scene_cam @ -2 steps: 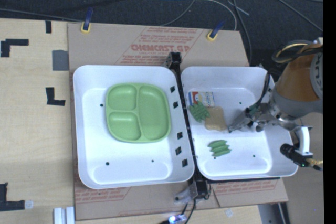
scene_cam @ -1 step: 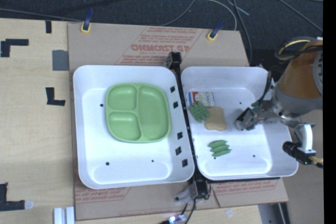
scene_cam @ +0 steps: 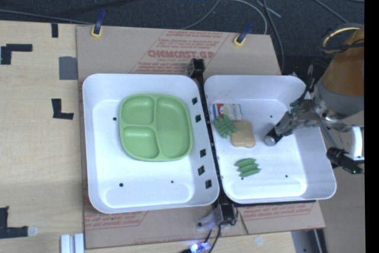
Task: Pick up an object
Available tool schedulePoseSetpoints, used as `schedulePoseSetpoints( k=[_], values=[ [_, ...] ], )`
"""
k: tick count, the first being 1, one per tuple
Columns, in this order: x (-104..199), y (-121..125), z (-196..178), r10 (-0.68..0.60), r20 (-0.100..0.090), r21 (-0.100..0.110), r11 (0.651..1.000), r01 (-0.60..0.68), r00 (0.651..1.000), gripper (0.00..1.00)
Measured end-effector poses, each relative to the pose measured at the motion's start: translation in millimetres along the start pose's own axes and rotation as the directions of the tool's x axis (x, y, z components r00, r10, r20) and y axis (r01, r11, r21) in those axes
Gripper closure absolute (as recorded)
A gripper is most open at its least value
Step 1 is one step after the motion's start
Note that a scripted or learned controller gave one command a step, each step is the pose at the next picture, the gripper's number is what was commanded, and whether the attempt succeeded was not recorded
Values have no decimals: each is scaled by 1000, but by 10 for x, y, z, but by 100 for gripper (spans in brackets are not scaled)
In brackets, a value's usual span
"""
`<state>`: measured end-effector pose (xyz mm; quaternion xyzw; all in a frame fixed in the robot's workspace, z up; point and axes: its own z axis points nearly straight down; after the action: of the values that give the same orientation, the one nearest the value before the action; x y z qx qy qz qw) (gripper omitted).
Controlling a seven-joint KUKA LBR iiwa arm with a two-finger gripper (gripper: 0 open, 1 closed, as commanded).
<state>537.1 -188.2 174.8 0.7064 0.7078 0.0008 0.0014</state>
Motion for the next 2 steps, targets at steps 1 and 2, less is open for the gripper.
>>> schedulePoseSetpoints(
  k=[1,2],
  values=[
    [-95,58,-543,1,2,-1,1000,-1,1000,100],
    [-97,72,-1075,1,1,-2,1000,-1,1000,100]
  ],
)
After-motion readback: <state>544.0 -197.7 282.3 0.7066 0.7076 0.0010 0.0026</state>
